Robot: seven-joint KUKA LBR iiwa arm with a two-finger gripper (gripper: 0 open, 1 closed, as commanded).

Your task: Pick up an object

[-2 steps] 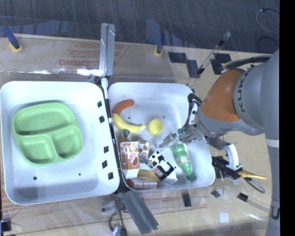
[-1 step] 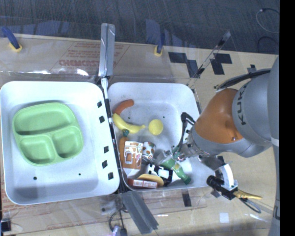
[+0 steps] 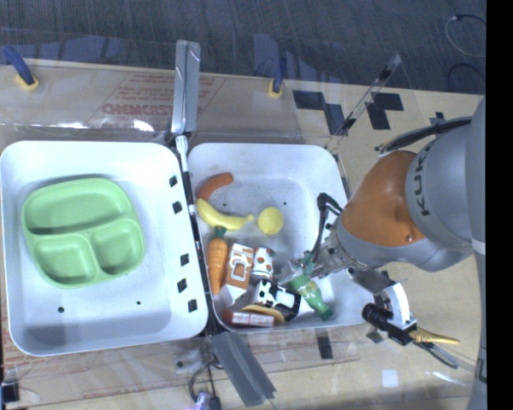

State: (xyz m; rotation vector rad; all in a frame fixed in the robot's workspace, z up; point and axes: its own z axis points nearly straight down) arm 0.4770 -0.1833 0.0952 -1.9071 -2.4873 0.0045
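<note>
Two shallow white bins sat side by side on the surface (image 3: pixel 85 101). The left bin (image 3: pixel 34 314) carried a green divided tray (image 3: pixel 84 231) with three compartments, lying toward its left half, with bare white floor around it. The right bin (image 3: pixel 325 165) held the clutter: a reddish sausage-shaped toy (image 3: pixel 215 184) near the upper left, a yellow banana (image 3: pixel 221 216) just below it, a small yellow ball or lemon (image 3: pixel 270 220) beside the banana's tip, an orange carrot (image 3: pixel 216 264) upright along the left wall, an orange-and-white carton (image 3: pixel 239 264) just beside the carrot, a black-and-white item (image 3: pixel 276 298) near the front, a hot dog (image 3: pixel 255 317) against the front wall, and a green bottle (image 3: pixel 311 295) lying tilted at the lower right. The arm (image 3: pixel 410 207) reached in from the right, its orange band over the bin's right wall, and the claw (image 3: pixel 312 265) hung low over the lower right part of the bin, right at the upper end of the green bottle. Whether the claw was open or closed, and whether it touched the bottle, could not be told. The objects crowded the bin's left and front; the upper right floor of that bin lay open, and the bottle was close to the right and front walls.
</note>
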